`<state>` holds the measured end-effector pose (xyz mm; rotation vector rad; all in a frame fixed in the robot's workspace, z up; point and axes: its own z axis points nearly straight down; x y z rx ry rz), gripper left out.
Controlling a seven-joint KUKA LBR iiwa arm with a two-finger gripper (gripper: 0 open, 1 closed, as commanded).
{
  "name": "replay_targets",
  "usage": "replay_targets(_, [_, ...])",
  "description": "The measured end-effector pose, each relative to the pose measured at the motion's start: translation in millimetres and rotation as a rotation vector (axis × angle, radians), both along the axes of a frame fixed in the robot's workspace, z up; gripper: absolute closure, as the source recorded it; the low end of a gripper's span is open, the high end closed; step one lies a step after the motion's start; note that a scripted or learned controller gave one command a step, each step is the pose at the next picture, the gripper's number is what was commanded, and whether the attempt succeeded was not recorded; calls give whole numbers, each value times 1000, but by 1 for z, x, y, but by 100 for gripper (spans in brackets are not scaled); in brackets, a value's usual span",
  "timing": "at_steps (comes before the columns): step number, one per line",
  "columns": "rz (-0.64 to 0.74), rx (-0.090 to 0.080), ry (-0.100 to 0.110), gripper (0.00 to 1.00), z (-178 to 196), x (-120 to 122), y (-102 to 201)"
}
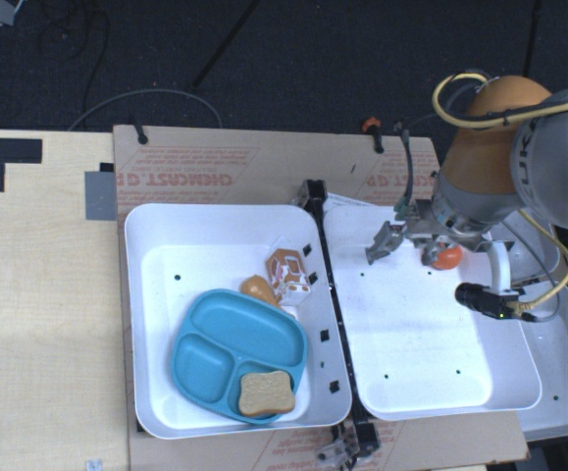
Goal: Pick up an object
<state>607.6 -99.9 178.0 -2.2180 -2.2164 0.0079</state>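
Over the right bin point(440, 381), the gripper point(401, 238) hangs with its fingers point(380, 246) spread open, gripping nothing; a small orange ball point(447, 256) lies just beside them.

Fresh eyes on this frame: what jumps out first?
The bright blue divided plate in the left bin, with a tan slice of bread in its near compartment. Just beyond the plate, a small orange-and-white packet and a yellowish item. In the right bin, the arm's gripper hangs over the far end, next to a small orange-red object.
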Motion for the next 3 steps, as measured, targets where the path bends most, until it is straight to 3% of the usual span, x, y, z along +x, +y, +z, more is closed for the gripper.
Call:
replay_targets(1, [2, 1, 0, 0, -56, 4, 8])
replay_targets(2, [-4, 0, -3, 100, -43, 5, 6])
replay_targets(3, [-2, -1, -8, 100, 10, -3, -2])
